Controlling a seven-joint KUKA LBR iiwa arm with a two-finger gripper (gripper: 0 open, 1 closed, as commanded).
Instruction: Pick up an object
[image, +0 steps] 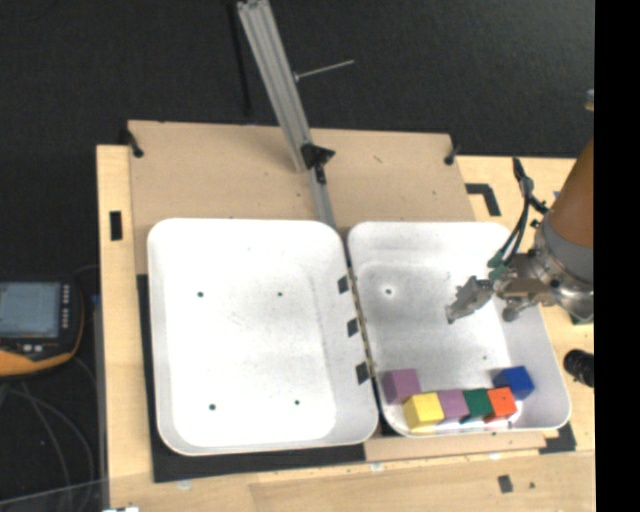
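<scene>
Several small blocks lie along the near edge of the right bin (420, 250): a purple one (401, 384), a yellow one (424, 409), a pale purple one (453, 403), a green one (477, 403), an orange one (500, 402) and a blue one (514, 380). My gripper (488, 303) hangs above the right half of that bin, farther back than the blocks. It is open, its fingers spread with nothing between them. The orange-banded arm comes in from the right edge.
The left bin (250, 235) sits beside the right one, their rims meeting at the middle. A slanted metal pole (285, 95) rises from behind the bins. A handheld device (35, 315) rests off the bench at far left.
</scene>
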